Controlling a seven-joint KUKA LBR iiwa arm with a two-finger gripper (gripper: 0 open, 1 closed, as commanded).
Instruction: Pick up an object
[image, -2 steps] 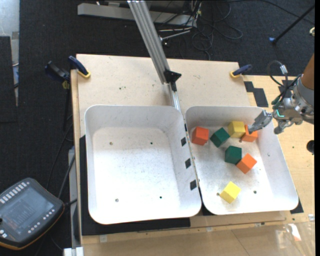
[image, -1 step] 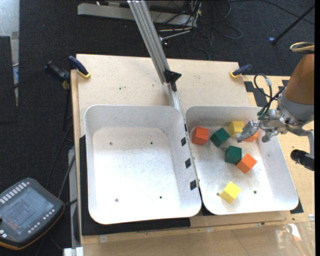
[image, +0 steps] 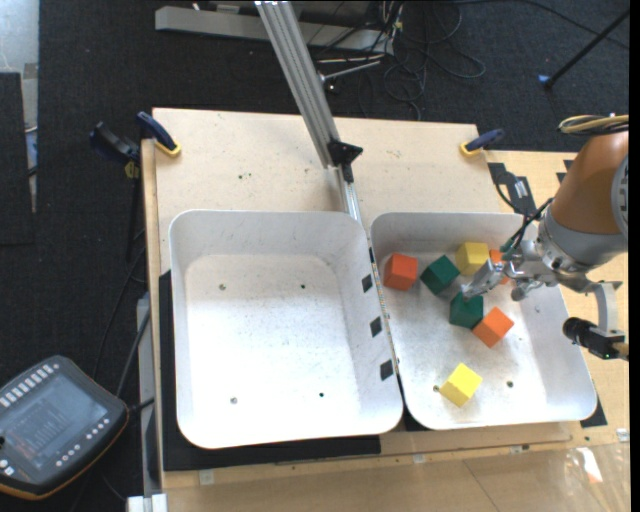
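Blocks lie scattered in the right bin (image: 560, 400), six of them that can be made out: an orange-red cube (image: 401, 271) near the bin's left wall, a dark green cube (image: 439, 274) just right of it, a yellow cube (image: 473, 257) behind that toward the far wall, a second dark green cube (image: 465, 311) closer to the middle, an orange cube (image: 493, 326) touching or almost touching its right side, and a second yellow cube (image: 461, 384) alone toward the near edge, well apart from the rest. The arm (image: 592, 205) reaches in from the right, its orange band above the grey wrist, and the hand (image: 489, 281) hangs low over the cluster, between the far yellow cube and the second green one, with its tips just above that green cube. Whether the hand is released or clenched cannot be told from this slant, and no block is visibly between its fingers. The left bin (image: 190, 330) sits beside the right one, their inner walls touching along the middle. Both bins rest on a pale board surface (image: 250, 160) with clamps at its far corners (image: 158, 132). A metal strut (image: 305, 85) slants down to the seam between the bins, and a handheld control pendant (image: 50, 425) lies on the dark floor at the lower left.
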